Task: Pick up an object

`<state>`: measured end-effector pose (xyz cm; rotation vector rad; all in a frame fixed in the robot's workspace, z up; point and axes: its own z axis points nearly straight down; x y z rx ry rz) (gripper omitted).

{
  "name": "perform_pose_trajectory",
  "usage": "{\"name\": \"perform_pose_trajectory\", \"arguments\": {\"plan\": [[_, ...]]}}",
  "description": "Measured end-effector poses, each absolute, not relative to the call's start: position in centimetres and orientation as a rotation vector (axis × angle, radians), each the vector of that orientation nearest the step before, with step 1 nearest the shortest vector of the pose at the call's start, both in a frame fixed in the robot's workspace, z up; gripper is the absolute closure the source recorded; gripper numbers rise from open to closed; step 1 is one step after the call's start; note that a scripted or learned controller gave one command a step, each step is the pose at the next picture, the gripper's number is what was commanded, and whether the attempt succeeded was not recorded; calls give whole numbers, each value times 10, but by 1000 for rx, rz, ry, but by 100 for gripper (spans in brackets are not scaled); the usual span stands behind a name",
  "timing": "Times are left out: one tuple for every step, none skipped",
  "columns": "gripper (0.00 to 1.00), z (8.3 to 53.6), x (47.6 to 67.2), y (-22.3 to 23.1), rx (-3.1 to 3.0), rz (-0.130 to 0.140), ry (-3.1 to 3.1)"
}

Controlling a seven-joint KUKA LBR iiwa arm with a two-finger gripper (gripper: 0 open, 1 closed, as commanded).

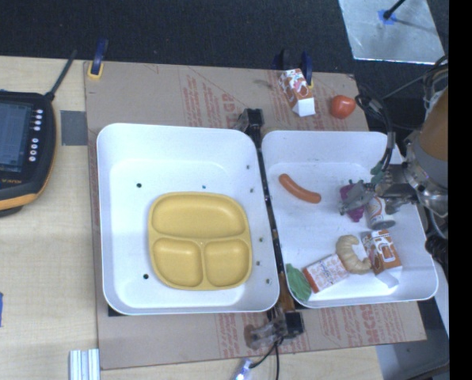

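Note:
My gripper (377, 204) reaches in from the right and sits low over the right bin (331, 145), near its right wall. A purple bunch of grapes (352, 198) lies directly against the gripper's left side. An orange-red sausage (299, 188) lies to the left of the grapes. Toward the front are a beige bagel (350, 252), a red and white carton (326, 272), a second carton (385, 252) and a green piece (297, 282) at the front left corner.
The left bin (125, 157) holds a yellow divided plate (199, 238). Behind the bins, on the cardboard, stand a small carton (298, 91) and a red tomato (342, 106). A tablet-like pendant (10, 149) lies at the far left.

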<state>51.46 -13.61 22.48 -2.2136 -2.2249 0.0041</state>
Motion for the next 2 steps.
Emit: {"name": "perform_pose_trajectory", "arguments": {"plan": [[0, 103, 573, -175, -2210, -3, -2229], [0, 94, 514, -189, -2195, -19, -2236]]}}
